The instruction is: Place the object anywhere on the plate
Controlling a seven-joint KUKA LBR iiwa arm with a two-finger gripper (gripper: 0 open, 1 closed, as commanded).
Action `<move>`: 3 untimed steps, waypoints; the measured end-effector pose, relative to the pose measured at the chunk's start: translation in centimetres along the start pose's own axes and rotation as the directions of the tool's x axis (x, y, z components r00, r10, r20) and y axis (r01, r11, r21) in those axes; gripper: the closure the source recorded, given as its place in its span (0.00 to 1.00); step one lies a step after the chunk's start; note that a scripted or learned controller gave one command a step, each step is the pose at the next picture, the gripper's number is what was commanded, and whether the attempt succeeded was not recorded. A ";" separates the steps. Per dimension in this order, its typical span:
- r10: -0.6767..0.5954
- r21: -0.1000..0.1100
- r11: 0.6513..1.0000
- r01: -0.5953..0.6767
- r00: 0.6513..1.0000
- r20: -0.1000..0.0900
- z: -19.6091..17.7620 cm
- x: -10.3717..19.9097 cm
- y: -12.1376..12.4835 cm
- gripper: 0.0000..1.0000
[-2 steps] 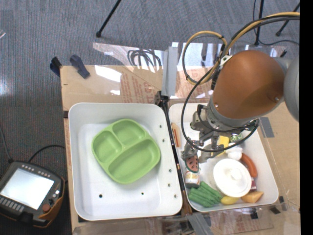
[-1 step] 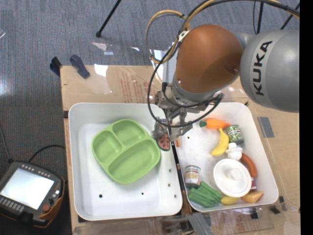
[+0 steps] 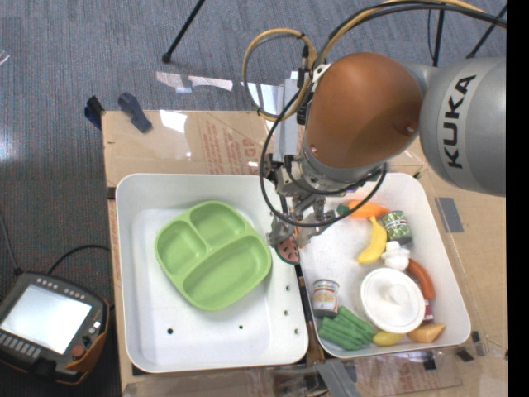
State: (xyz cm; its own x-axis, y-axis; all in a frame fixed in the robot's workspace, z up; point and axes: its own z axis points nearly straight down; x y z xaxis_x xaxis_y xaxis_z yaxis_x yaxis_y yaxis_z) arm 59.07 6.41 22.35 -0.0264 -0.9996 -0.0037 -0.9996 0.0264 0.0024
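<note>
From where I stand the gripper (image 3: 288,236) hangs low over the seam between the two bins, and a small watermelon slice (image 3: 287,249) sits right under its tip, red face with dark seeds showing. The wrist hides the fingers, so I cannot tell whether they are spread or pinching; the slice may be gripped or only lying beneath.

It looks like a toy piece, light and stiff, likely smooth plastic that could slip from a shallow pinch. I would take it across its flat faces, near the thick middle, not by the thin curved rind.

Just beside it, toward the left bin's (image 3: 140,190) centre, lies the green plate (image 3: 213,255) with three compartments, its right edge nearly touching the slice.

Outward, the right bin (image 3: 446,271) holds a banana (image 3: 374,240), a carrot (image 3: 369,210), a small jar (image 3: 326,296), a white lidded bowl (image 3: 392,298) and green pea pods (image 3: 347,329).
</note>
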 end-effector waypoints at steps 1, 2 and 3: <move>-0.279 -0.001 0.960 0.279 0.960 0.001 0.1 -0.9 0.9 1.00; -0.342 0.004 0.940 0.342 0.940 0.003 -2.5 -7.6 -5.0 1.00; -0.339 0.002 0.941 0.339 0.941 0.002 -2.5 -7.4 -5.1 0.00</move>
